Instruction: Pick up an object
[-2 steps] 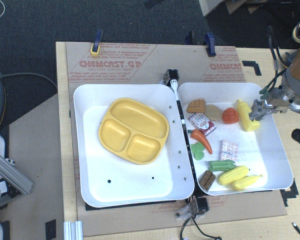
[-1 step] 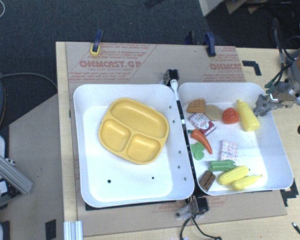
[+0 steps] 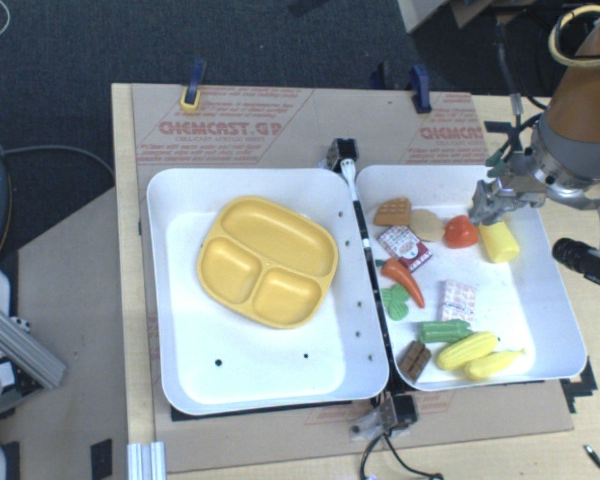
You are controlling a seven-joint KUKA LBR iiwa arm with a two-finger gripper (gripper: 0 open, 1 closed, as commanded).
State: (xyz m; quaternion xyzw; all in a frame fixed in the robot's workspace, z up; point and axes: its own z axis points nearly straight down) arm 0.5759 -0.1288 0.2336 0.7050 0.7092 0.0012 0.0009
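Note:
My gripper (image 3: 487,206) hangs over the back of the right bin (image 3: 555,313), reaching in from the right. Just below it lie a red tomato (image 3: 461,231) and a yellow block (image 3: 498,240), both very close to its tip. I see nothing held in it. Further left in the same bin are a brown cookie (image 3: 391,211), a tan round piece (image 3: 426,225) and a red-and-white packet (image 3: 404,247).
The right bin also holds an orange carrot (image 3: 404,280), a green piece (image 3: 395,308), a pink packet (image 3: 457,298), a green pepper (image 3: 444,331), corn (image 3: 467,348), a banana (image 3: 492,364) and a brown bar (image 3: 414,360). A yellow divided plate (image 3: 268,261) lies in the left bin (image 3: 180,348).

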